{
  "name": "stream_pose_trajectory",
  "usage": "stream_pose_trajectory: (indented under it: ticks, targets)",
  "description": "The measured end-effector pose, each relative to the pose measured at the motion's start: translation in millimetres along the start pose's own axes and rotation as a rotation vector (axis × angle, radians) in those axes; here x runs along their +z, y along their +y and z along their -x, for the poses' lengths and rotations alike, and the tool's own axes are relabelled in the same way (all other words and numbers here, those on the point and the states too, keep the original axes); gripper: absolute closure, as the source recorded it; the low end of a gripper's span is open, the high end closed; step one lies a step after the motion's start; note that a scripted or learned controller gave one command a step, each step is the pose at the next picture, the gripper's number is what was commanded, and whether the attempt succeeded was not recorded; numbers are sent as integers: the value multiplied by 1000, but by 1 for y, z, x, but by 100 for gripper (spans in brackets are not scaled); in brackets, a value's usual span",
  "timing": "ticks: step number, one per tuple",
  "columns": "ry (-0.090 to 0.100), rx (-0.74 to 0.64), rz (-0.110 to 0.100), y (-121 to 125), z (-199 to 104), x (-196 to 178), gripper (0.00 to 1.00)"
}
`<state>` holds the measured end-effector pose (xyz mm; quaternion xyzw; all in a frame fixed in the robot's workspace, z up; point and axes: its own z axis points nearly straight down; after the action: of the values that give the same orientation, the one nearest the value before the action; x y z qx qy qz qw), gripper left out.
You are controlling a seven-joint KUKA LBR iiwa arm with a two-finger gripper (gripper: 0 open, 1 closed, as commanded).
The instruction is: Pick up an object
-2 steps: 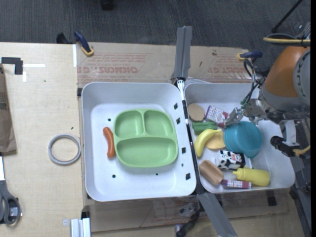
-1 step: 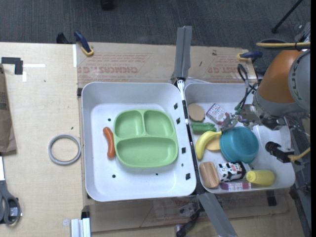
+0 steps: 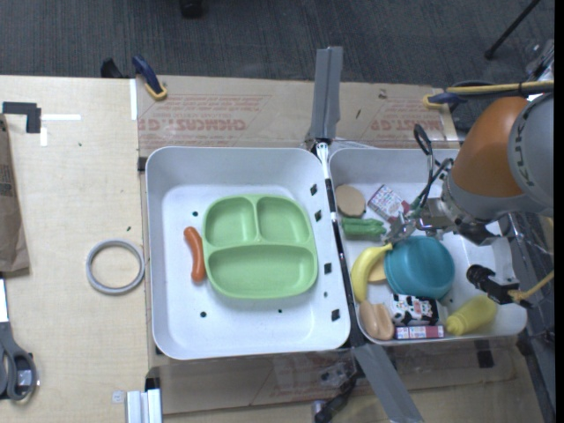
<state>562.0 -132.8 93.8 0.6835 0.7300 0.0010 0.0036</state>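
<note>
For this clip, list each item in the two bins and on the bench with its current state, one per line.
Green divided plate: upright, left bin.
Orange sausage: beside the plate.
Teal bowl: upside down, right bin.
Banana: lying against the bowl.
Yellow bottle: on its side.
Grey ring: flat on the bench.
Gripper: low over the right bin.

A robotics lab is showing here: a grey-and-orange arm [image 3: 502, 161] is reaching over two white bins [image 3: 167, 263] sitting on a cardboard-covered bench [image 3: 220, 117]. Toy food is lying in them, and clamps [image 3: 150, 76] are gripping the bench edge.
</note>
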Motion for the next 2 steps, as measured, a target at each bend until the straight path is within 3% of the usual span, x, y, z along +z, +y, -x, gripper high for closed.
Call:
stream_pose_trajectory:
  ticks: [2]
  targets:
    - [3,214,-5,-37,-33,2,0]
